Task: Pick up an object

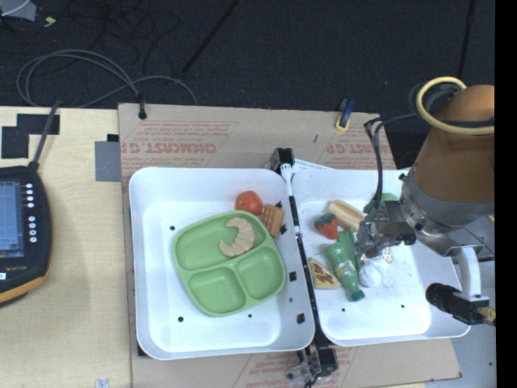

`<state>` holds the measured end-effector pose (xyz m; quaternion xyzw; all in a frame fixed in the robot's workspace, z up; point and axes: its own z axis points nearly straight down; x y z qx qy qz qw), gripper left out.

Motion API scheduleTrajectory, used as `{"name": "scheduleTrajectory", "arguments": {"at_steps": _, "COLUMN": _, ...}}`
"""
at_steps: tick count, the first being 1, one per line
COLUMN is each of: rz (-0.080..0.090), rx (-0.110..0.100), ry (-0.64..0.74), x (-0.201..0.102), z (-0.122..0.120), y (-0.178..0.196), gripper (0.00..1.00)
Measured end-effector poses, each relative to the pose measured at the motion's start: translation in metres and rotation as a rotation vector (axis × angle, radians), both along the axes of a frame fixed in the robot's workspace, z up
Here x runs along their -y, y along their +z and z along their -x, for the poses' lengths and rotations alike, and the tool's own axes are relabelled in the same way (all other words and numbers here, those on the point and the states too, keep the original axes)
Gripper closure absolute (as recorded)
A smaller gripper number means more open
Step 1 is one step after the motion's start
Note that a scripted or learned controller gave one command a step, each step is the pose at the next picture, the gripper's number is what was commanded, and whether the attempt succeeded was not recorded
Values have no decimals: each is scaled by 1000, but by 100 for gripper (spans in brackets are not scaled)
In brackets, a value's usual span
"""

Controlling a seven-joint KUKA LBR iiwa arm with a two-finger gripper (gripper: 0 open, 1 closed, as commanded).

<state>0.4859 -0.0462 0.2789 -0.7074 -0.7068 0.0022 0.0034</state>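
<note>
One gripper [373,242] hung low in the right bin [404,322]; we could not tell its state. The green bottle [346,265] lay just left of it, near the bin's middle, its long axis running toward the front edge.

A black teach pendant [20,229] lies on the worktop [73,322], well left of the fingers. Beyond them sit dark cables [89,67] and perhaps a blue clip [346,113].

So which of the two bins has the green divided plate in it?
The left bin, away from the arm. The green plate lies there holding a croissant; the right bin holds a green bottle instead.
</note>
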Motion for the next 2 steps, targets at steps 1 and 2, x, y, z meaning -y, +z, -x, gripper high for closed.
{"name": "scheduleTrajectory", "arguments": {"at_steps": 1, "rz": 1, "rx": 12, "ry": 5, "x": -31, "z": 9, "y": 65, "gripper": 100}}
{"name": "scheduleTrajectory", "arguments": {"at_steps": 2, "rz": 0, "rx": 10, "ry": 9, "x": -96, "z": 10, "y": 112, "gripper": 100}}
